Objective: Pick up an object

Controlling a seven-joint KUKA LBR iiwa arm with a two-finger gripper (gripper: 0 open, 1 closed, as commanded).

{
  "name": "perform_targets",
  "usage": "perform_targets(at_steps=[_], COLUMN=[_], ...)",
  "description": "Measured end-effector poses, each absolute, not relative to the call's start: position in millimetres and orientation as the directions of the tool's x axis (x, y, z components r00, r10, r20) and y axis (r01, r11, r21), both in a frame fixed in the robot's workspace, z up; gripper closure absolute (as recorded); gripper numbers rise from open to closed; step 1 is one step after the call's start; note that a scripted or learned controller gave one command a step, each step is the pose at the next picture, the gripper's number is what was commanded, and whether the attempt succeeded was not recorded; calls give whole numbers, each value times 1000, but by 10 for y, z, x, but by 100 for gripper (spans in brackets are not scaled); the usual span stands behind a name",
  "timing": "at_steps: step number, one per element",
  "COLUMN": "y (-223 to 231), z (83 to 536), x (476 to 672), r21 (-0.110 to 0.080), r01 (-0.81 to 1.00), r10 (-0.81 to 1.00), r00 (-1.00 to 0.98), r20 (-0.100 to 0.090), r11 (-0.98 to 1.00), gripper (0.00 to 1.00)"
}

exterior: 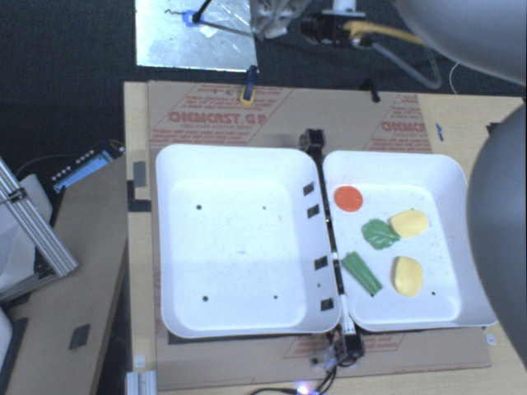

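I have five small objects in the right bin (449, 171), all loose and none lifted. An orange disc (348, 198) lies near the divider at the far side. A leafy green piece (379, 234) touches a yellow lump (409, 222) on its right. A green stick (361, 272) lies at a slant just beside the divider, and a second yellow lump (408, 276) sits near it toward the front. The left bin (177, 171) holds nothing I would aim for.

The arm (494, 237) shows as a blurred grey mass along the right edge and the top right corner. I cannot tell how the gripper stands.

The risks I see from here are these. The leafy piece and its yellow neighbour touch, so a descent on either may nudge the other or close on both. The green stick hugs the bin wall, and a finger could catch the rim there. The disc looks flat and may slip out of a pinch. The front yellow lump looks rounded, stands apart, and seems the safest target.
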State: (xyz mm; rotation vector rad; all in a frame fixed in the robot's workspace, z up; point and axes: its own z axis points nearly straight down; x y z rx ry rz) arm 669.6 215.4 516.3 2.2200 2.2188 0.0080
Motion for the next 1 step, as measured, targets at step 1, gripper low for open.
perform_targets(at_steps=[1], y=[1974], z=[5361], x=[6684], r21=[3], r01=[1000], r10=[1000], r00=[0], r20=[1], r11=[0], gripper=[100])
